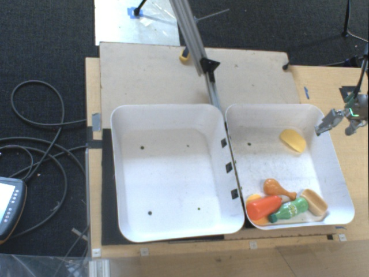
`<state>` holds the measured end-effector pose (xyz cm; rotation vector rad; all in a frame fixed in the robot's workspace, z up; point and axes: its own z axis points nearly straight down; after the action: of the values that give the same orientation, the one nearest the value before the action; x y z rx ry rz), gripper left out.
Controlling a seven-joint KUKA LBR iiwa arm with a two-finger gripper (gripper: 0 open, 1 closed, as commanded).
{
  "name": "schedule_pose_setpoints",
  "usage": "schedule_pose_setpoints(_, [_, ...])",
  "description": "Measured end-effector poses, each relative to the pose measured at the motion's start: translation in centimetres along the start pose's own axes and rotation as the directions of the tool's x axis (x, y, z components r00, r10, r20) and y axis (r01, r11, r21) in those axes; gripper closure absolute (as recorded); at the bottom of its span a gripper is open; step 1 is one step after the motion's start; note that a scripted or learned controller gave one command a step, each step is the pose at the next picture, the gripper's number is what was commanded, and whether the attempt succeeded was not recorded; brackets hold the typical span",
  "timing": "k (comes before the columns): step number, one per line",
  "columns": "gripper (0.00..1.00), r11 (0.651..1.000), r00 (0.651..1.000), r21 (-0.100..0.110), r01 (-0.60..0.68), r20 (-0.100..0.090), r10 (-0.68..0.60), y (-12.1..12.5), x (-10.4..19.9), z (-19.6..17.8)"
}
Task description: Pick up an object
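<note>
Arm parked at the far right edge, every object in the right bin unclaimed.

The left shallow white plastic bin [124,154] sits beside the right shallow white plastic bin [331,154], which carries all the toys. A pale yellow rounded wedge [293,140] lies alone near that bin's upper right. The rest crowd the lower corner: a red-orange carrot-like piece [264,205], a green bottle-shaped toy [291,209] touching it, a tan boat-shaped bun [315,201] just beside the bottle, and an orange drumstick-shaped toy [278,188] above them. The small grey two-finger gripper [340,119] hovers over the right bin's upper rim, near the wedge; its jaws look parted, with nothing between them. This reads as the approach step: next it needs to centre over one piece, probably the isolated wedge, and descend.
</note>
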<state>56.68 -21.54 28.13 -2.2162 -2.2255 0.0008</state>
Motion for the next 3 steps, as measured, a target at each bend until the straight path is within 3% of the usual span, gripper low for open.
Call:
schedule_pose_setpoints(1, [0.0,1.0,1.0,-0.003,0.002,0.001,-0.002,0.1,0.0,-0.2])
schedule_pose_setpoints(3, [0.0,1.0,1.0,0.001,-0.003,0.0,0.003,-0.4,0.0,8.6])
